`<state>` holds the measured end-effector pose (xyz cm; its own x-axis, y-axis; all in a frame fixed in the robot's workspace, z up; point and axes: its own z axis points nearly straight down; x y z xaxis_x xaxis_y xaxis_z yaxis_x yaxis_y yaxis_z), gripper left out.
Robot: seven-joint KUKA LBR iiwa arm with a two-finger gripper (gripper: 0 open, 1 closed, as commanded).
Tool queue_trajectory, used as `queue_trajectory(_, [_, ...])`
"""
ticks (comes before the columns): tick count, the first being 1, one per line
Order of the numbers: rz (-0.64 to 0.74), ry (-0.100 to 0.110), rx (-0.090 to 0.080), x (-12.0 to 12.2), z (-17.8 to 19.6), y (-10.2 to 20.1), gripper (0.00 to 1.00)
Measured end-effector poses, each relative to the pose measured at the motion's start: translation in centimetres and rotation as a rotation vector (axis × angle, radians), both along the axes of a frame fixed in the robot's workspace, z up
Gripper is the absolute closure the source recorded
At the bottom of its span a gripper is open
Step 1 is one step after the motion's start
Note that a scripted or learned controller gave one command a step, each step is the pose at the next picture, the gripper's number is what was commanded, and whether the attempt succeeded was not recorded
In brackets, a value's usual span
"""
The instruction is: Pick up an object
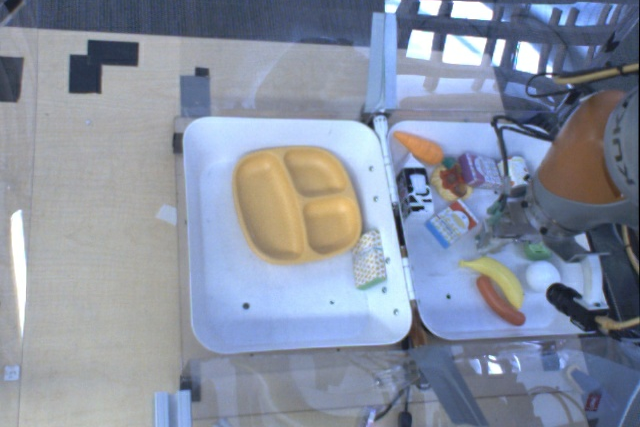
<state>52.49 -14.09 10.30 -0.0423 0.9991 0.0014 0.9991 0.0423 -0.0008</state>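
Observation:
My gripper (500,225) hangs low over the middle of the right bin (447,311), under the grey arm with its orange band (578,158). Just left of it lies a blue and white packet (447,224). Below it lie a yellow banana (501,278) and a red sausage (500,301). A white egg (541,276) and a green piece (538,252) sit to its lower right, partly under the arm. An orange carrot (418,147), a black card (415,189) and a pink-purple packet (481,170) lie toward the bin's back left.
The left bin (222,300) holds a yellow divided plate (297,202) and a small patterned packet (370,260) near its right wall. A metal frame (500,45) stands behind the right bin. Cables run along the arm at the right.

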Motion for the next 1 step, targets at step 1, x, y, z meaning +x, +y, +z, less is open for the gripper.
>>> queue_trajectory(1, [0.000, 0.000, 0.000, 0.00, 0.00, 0.00, 0.00])
